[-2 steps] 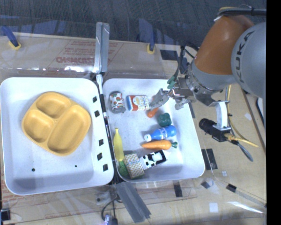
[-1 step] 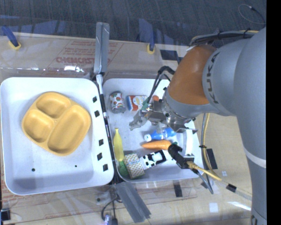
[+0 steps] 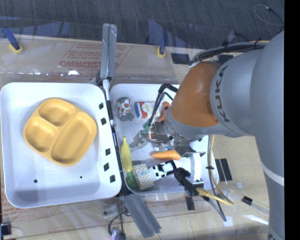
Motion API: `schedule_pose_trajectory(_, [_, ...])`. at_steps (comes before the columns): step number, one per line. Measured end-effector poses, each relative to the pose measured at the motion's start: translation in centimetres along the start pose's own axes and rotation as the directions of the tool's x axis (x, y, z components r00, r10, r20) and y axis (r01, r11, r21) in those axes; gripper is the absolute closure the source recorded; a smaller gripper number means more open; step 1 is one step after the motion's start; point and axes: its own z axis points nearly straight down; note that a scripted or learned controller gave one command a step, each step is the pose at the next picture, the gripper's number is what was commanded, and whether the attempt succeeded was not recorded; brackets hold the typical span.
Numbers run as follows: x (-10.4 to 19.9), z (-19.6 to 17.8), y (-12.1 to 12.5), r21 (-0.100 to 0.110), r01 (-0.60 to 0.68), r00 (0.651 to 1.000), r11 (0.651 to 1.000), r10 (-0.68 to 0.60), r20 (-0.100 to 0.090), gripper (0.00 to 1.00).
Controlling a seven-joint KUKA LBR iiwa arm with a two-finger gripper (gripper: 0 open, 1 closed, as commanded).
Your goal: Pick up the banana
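Where the bench edge sits closest to the camera, at the bottom of the view, a grey clamp juts out below the seam between two shallow white bins. Just above it, in the near left corner of the right bin, a roll of patterned tape rests against the bin wall. Beside the tape, toward the right, lies a black-and-white toy, and above that an orange carrot-shaped piece lies crosswise. The banana, slim and yellow with a greenish tip, lies lengthwise along the left wall of the right bin, just above the tape and touching or nearly touching it. The gripper hangs over the middle of this bin, to the right of the banana and apart from it; whether it is open or closed cannot be told from this angle. A bulky grey arm with an orange band reaches in from the right and covers much of the bin. Farther back, near the far wall, stand a small silver can and a red-and-white packet. The left bin holds a yellow divided plate with three compartments, sitting in its far half.
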Motion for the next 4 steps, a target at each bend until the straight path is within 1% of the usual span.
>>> schedule_pose_trajectory(1, [-6.7, 10.0, -0.2, -0.002, -0.043, 0.999, 0.999, 0.043, -0.001, 0.00])
schedule_pose_trajectory(2, [-10.0, 6.4, 0.0, -0.003, -0.049, 0.999, 0.999, 0.049, -0.001, 0.00])
schedule_pose_trajectory(3, [-3.1, 10.0, 6.7, -0.001, -0.111, 0.994, 0.994, 0.111, 0.000, 0.00])
schedule_pose_trajectory(4, [-4.0, 4.9, 6.1, -0.001, -0.195, 0.981, 0.981, 0.195, 0.000, 0.00])
